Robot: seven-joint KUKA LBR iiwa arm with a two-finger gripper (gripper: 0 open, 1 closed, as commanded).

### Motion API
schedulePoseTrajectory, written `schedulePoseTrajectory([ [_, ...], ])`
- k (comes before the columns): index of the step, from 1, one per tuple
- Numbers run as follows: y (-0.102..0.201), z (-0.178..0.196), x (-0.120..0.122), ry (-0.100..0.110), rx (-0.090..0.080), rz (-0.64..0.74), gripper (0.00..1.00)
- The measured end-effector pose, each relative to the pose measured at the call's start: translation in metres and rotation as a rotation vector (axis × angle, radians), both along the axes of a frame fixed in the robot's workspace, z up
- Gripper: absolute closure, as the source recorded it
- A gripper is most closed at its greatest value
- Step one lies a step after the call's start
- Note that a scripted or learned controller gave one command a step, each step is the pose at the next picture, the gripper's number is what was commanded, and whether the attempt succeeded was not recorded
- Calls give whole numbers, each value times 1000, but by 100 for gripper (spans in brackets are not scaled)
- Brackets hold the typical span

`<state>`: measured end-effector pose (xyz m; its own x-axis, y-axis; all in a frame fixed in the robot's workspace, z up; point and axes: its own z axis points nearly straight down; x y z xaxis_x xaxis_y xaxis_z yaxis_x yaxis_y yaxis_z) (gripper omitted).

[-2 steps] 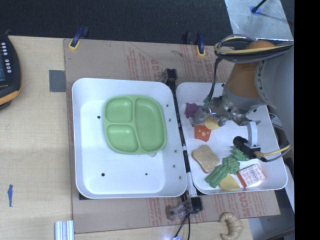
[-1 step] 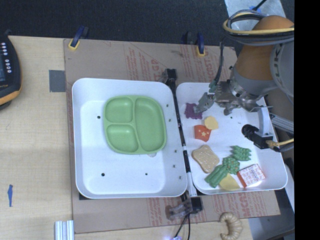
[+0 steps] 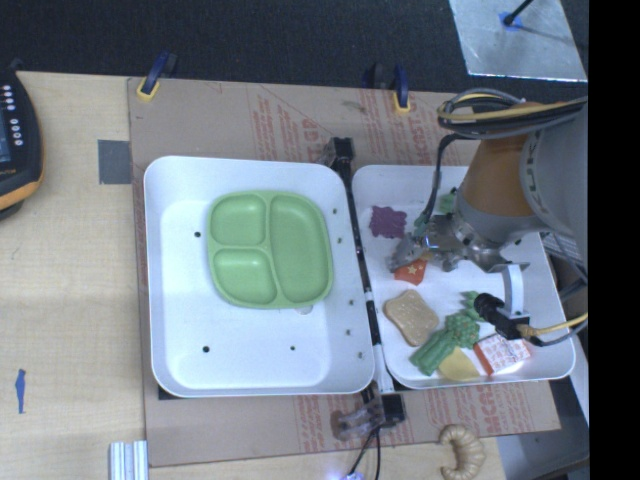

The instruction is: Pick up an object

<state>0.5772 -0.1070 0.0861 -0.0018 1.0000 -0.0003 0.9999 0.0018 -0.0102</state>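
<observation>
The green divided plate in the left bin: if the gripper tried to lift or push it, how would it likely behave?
The green divided plate looks like moulded plastic, so probably stiff and light for its size. It lies flat on the left bin's smooth white floor, so a push would likely slide it rather than tip it. Its broad, low shape with rounded rims probably gives two fingers little to pinch except an edge.

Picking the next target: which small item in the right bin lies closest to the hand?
The red piece, right beside the hand; the purple, tan and green items lie farther off.
</observation>
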Motion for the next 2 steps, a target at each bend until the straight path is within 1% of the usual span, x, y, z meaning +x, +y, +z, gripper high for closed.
schedulePoseTrajectory([
  [1, 0, 17, 2, -6, -1, 3, 100],
  [2, 81, 112, 10, -17, 4, 9, 100],
])
